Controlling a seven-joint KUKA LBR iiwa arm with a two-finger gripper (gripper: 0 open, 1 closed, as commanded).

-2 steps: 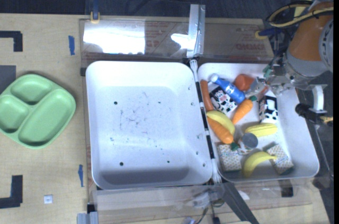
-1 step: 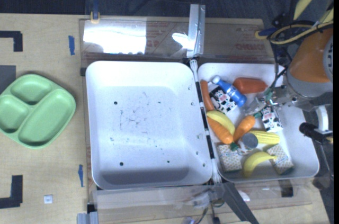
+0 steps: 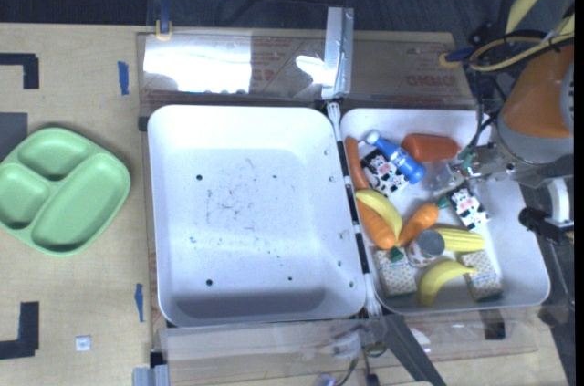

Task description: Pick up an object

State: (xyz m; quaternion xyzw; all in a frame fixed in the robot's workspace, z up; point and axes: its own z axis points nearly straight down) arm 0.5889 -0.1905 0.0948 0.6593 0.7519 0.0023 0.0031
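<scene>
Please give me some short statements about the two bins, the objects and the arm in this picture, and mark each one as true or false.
1. All the toys lie in the right bin. True.
2. The green divided plate sits inside the left bin. False: it rests on the bench, beside the left bin.
3. A yellow banana lies near the front of the right bin. True.
4. The arm reaches over the left bin. False: it is over the right bin's far right side.
5. The blue bottle lies near the back of the right bin. True.
6. The orange carrot lies alone in the left bin. False: it lies among the toys in the right bin.
</scene>
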